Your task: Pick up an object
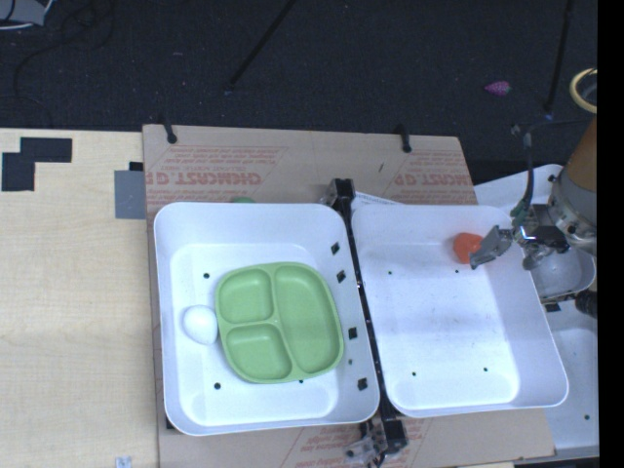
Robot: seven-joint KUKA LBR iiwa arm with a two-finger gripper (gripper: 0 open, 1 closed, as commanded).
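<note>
The arm (585,178) is cut off by the right edge.

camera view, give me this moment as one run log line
gripper: beside orange object, grasp unconfirmed | right bin: orange object | left bin: green plate, white ball

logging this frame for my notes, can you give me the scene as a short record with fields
left bin: green divided plate and white ball, ball touching the plate's left edge
right bin: orange object near the far right corner
hand: at the right bin's far right edge, right beside the orange object
holding anything: cannot tell
arm: reaches in from the right
</note>
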